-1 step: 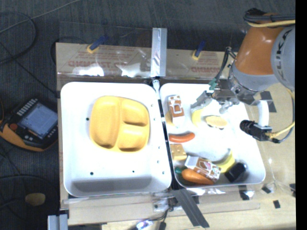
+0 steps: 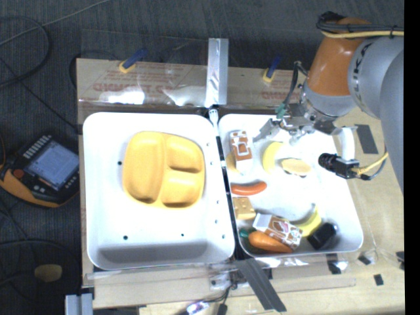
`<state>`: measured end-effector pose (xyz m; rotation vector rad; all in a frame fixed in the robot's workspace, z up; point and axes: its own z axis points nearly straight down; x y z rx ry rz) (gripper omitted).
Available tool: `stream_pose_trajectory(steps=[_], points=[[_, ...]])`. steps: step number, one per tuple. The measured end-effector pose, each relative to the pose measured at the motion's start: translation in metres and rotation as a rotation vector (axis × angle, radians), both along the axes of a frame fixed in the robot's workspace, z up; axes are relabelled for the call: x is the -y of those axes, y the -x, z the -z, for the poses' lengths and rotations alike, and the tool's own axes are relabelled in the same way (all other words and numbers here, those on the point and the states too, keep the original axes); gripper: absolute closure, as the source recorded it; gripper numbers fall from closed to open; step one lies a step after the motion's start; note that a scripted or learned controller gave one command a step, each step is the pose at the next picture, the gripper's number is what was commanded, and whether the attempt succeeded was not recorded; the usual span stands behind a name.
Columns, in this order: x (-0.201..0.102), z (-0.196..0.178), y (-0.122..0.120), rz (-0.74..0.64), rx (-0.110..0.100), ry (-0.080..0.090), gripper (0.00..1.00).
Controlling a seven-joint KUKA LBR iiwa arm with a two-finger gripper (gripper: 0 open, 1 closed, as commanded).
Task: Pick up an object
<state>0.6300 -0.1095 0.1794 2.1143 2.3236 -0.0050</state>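
White right bin crowded along near and left walls; open floor mid-bin. Left bin holds yellow tray. Pincer at right bin's far edge, grip state unclear. Banana just near-left of pincer, apart.

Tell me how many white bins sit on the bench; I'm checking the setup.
2. The left bin holds a yellow divided tray; the right bin beside it holds small toy foods.
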Motion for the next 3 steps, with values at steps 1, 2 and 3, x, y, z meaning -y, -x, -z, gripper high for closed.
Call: stream_pose_trajectory(steps=[1, 2, 3], points=[[0.023, 0.090, -0.025, -0.099, 0.013, 0.003, 0.00], [0.022, 0.080, -0.026, -0.099, 0.014, -0.001, 1.00], [-0.042, -0.004, -0.031, -0.042, 0.001, -0.002, 1.00]])
